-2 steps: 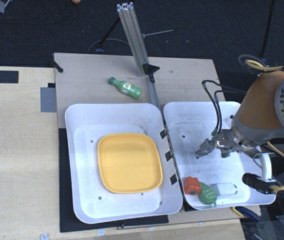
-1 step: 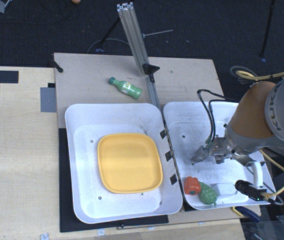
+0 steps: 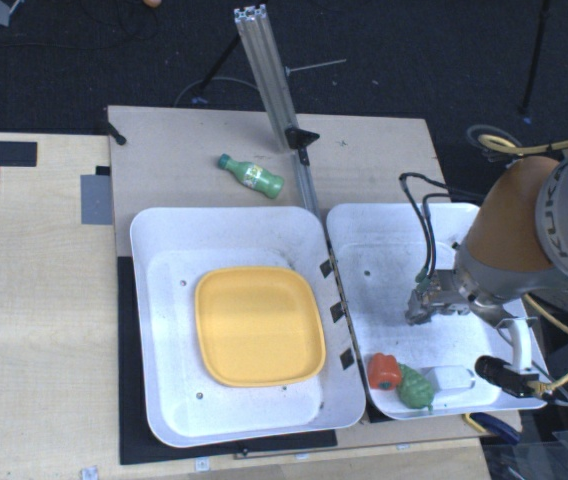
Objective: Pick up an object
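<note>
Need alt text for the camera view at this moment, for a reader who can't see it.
A grey and orange robot arm reaches from the right into the right white bin, its pincer low over the bin floor, above a red and green toy at the near edge. The left bin holds a yellow plate; a green bottle lies on the bench behind.

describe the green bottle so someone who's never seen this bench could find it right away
Start at the two white bins side by side on the bench. Behind the left one, which holds a yellow plate, a small green bottle lies on its side on the bare board, near the foot of a slanted metal rail. It is outside the bins, unlike the red and green items in the right bin.
</note>
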Robot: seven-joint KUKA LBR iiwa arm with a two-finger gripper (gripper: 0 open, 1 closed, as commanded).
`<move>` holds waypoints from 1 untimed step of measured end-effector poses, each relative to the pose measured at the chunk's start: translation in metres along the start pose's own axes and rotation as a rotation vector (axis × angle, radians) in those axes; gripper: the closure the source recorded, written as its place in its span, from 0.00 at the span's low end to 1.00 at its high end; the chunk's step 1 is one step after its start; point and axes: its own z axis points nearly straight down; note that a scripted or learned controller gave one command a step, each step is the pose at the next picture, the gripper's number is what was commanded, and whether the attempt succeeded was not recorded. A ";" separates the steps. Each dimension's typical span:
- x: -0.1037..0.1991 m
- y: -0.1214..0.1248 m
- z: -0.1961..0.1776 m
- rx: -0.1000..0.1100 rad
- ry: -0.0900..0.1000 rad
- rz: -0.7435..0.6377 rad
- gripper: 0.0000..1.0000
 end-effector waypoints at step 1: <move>-0.011 0.003 -0.054 -0.005 -0.001 -0.001 1.00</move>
